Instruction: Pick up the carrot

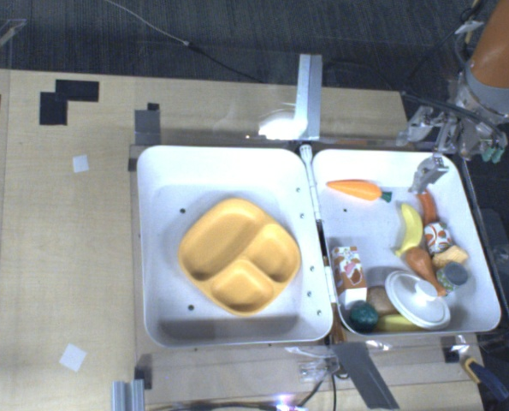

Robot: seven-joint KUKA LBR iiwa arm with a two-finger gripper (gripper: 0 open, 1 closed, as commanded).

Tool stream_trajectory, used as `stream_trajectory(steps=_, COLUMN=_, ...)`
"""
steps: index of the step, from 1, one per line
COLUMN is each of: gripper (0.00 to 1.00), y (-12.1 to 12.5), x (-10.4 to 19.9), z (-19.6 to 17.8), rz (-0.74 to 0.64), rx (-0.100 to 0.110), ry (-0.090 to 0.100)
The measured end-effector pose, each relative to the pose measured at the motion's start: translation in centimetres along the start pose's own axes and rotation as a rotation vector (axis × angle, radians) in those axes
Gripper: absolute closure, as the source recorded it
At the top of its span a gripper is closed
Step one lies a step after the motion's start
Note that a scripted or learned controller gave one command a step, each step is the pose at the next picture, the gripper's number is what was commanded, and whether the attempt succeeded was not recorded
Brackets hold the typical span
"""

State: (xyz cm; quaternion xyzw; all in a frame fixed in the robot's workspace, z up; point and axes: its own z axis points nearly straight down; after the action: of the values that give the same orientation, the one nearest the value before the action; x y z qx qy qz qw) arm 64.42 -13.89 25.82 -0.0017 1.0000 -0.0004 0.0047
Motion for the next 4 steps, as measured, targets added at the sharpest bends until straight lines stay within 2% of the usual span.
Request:
stream_trajectory(steps=1, gripper=0.00, y=4.2, x=-2.6, z=11.9, rz=0.059, rx=0.001, ry=-0.011)
stream_trajectory(steps=2, gripper=0.00, y=5.6, x=0.5, z=16.9, rz=0.018, rx=-0.001, ry=-0.003)
stream_trajectory(steps=3, gripper=0.00, y=5.4, x=0.3, z=17.0, rz=0.656, rx=-0.001, ry=-0.001)
stream_trajectory(steps=4, gripper=0.00, y=5.5, x=9.0, z=16.8, rz=0.754, rx=-0.001, ry=-0.004)
